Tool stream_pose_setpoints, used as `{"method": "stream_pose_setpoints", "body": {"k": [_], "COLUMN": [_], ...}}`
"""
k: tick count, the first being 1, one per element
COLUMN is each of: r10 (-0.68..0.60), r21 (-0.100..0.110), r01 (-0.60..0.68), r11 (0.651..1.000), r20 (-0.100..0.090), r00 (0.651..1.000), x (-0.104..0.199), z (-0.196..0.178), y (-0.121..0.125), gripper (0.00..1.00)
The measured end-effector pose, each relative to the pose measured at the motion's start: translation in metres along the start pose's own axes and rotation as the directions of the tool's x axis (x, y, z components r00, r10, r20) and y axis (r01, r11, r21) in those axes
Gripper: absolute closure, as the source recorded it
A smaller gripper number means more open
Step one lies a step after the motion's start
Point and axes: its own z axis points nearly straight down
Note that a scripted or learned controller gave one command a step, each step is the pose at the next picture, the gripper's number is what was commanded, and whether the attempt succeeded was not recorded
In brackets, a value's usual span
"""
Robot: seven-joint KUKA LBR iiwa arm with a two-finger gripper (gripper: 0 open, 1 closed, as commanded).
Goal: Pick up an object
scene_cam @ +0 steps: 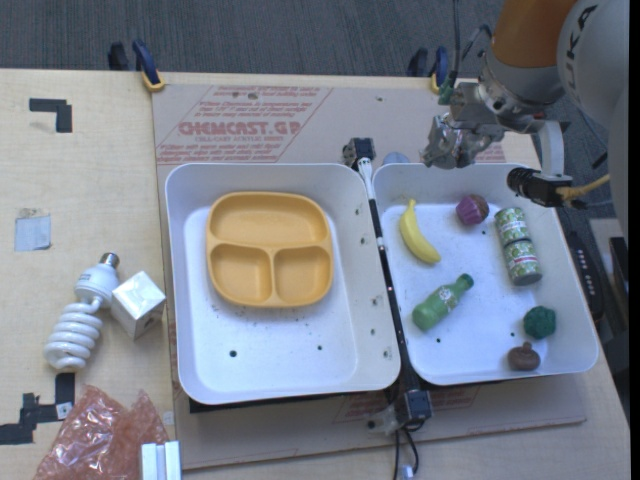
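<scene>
The right bin (585,353) holds a yellow banana (419,233), a small purple fruit (472,209), a green-labelled can (517,246) lying on its side, a green bottle (441,302), a dark green lump (540,321) and a small brown piece (523,357). My gripper (452,148) hangs over the bin's back edge, above and just left of the purple fruit. It is well clear of the objects and nothing shows in it.
The left bin (190,348) carries a yellow divided plate (270,248). On the bench to the left lie a spiral light bulb (80,318), a white cube (138,303) and a red mesh bag (100,433). A black clip (358,152) sits between the bins at the back.
</scene>
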Motion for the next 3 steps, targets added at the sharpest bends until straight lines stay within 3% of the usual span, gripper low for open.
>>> {"method": "stream_pose_setpoints", "body": {"k": [1,2,3], "r10": [-0.001,-0.001,-0.001], "r21": [0.001,0.000,0.000], "r01": [0.001,0.001,0.001], "r11": [1.000,1.000,1.000], "r20": [0.000,0.000,0.000], "r00": [1.000,1.000,1.000], "x": [0.050,0.155,0.155], "z": [-0.009,0.008,0.008], "y": [-0.014,0.000,0.000], "gripper": [1.00,1.00,0.00]}}
